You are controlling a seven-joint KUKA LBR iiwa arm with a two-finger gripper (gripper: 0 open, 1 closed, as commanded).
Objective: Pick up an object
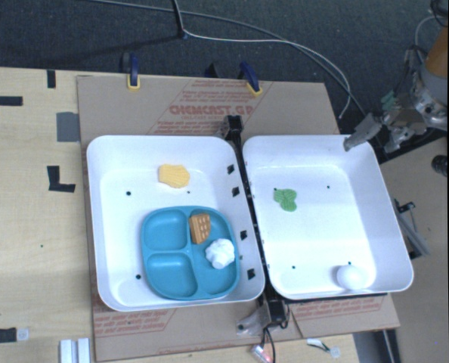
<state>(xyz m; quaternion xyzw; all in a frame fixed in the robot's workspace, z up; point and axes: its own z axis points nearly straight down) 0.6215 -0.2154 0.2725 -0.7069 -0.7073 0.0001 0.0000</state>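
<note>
The right bin (376, 203) holds a small green object (286, 199) toward its left side and a white ball (351, 277) in its near right corner. In the left bin (103, 203) lies a yellow piece (174, 175) beside a blue divided tray (164, 271). On that tray sit a brown waffle-like piece (199, 228) and a white lump (220, 252). My gripper (358, 137) hangs at the right bin's far right corner, above the rim, apart from all the objects.
Both bins rest on a cardboard sheet (202, 108) clamped at the back by two clips (133, 72). A cable (285, 44) arcs over the dark backdrop behind. Black brackets (233, 127) join the bins in the middle.
</note>
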